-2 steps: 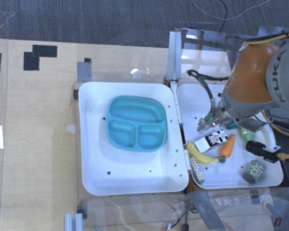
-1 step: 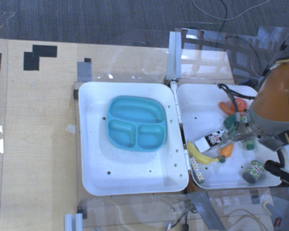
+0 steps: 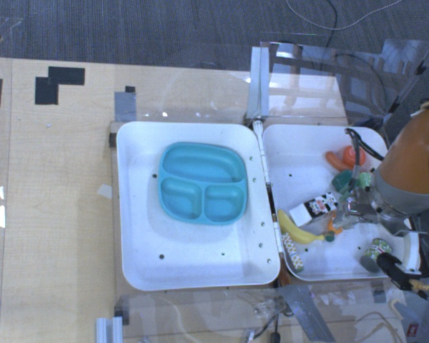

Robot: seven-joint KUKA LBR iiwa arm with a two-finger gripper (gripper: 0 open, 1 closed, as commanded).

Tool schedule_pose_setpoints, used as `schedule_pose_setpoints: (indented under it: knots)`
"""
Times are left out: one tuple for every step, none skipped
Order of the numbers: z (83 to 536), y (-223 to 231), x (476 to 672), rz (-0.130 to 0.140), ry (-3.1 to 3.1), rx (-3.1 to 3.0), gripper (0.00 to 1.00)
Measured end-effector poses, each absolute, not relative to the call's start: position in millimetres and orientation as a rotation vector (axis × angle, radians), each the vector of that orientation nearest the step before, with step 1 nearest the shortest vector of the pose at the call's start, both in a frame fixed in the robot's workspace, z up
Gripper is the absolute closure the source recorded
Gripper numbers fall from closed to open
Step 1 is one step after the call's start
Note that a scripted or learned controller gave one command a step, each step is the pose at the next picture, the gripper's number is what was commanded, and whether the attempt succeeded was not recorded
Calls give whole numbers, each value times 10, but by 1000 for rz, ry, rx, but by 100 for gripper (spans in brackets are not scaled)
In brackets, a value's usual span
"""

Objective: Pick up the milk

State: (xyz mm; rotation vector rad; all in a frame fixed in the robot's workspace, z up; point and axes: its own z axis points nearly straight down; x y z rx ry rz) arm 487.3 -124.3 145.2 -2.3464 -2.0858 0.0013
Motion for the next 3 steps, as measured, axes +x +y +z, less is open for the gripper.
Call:
schedule_pose_setpoints:
  knots:
    - [1452,-1243,4873,1,-2086,-2347,0]
    - [1125,-1367,5933,-32,-1802,-2592,0]
    - [1087,-993,6062,-56,-1663,-2710,0]
